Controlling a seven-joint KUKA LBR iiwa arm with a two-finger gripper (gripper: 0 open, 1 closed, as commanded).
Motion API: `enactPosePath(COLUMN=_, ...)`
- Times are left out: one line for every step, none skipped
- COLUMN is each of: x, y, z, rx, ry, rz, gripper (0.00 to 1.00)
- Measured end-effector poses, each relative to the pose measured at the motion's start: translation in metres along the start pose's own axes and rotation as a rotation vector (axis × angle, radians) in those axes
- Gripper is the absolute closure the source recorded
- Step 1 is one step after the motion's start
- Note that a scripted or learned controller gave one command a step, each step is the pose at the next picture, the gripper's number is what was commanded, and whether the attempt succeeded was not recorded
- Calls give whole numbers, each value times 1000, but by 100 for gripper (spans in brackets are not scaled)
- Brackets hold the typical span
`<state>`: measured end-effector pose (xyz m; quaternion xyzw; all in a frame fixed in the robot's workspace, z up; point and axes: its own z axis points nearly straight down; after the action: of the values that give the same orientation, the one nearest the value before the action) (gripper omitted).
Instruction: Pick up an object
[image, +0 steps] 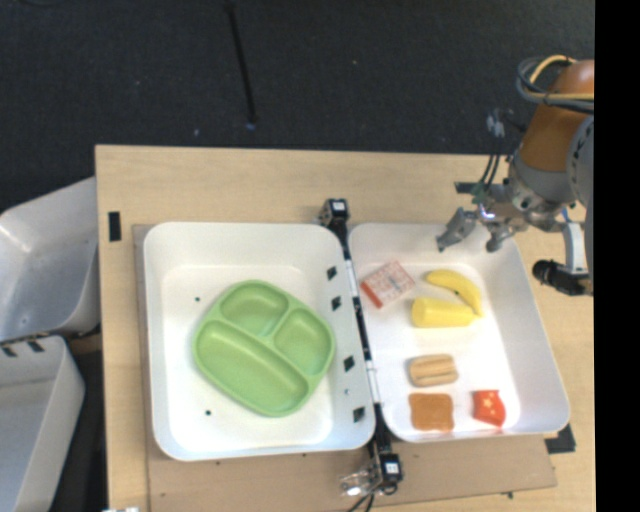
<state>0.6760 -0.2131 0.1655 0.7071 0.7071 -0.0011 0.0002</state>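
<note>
Partly cropped arm (556, 120); spread fingers (451, 232) above right bin (540, 340)

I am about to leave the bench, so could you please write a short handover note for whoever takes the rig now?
Gripper: open, holding nothing, above the right bin's far edge.
Right bin: banana, yellow wedge, red-and-white packet, hot dog bun, toast-like slice, small red item.
Left bin: green divided plate.
Done: nothing picked.
Left: lower onto an object, probably the banana, grasp, lift.
</note>
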Motion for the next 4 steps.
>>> enactPosePath(x=-4, y=-4, z=61, rx=1, ry=0, rz=4, gripper=0)
enactPosePath(x=-5, y=-2, z=45, rx=-7, ry=-4, rz=3, gripper=100)
enactPosePath(x=-12, y=-3, z=-1, rx=-7, ry=0, rz=4, gripper=100)
enactPosePath(x=-9, y=5, z=-63, rx=-10, ry=-1, rz=-2, gripper=100)
